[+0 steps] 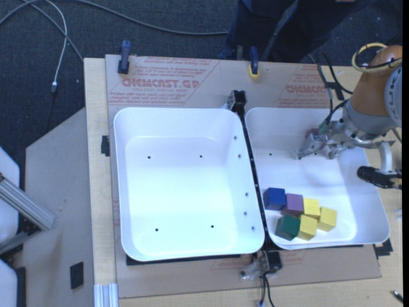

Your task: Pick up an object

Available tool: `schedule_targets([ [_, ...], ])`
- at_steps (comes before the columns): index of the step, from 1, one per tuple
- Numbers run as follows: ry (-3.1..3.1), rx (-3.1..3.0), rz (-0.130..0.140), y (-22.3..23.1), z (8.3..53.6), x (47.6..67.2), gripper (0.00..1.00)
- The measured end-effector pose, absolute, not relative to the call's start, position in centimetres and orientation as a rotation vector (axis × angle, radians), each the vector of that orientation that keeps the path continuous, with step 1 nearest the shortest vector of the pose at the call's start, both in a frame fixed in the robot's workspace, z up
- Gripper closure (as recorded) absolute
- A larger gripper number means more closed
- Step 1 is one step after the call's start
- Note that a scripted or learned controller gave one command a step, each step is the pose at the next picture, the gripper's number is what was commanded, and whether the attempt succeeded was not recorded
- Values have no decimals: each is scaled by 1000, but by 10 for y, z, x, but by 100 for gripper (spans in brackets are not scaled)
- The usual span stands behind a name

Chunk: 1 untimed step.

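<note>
Six blocks (299,213) crowd the right bin's (358,238) front edge; the gripper (311,147), jaw state unclear, should take an outer one.

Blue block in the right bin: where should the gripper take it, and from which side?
Judging by the cluster, come from above the blue block and close on its near-left and far-right faces. The purple block crowds its right side and the green block sits just in front, while its left, toward the right bin's wall, looks freer.
</note>
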<state>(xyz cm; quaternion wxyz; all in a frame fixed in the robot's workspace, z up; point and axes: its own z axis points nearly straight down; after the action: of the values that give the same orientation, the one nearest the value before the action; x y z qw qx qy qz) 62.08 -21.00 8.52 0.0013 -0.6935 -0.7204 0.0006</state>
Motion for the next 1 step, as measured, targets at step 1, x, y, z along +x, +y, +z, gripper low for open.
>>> schedule_targets([
  [1,-2223,-2221,-1,-217,88,649,0],
])
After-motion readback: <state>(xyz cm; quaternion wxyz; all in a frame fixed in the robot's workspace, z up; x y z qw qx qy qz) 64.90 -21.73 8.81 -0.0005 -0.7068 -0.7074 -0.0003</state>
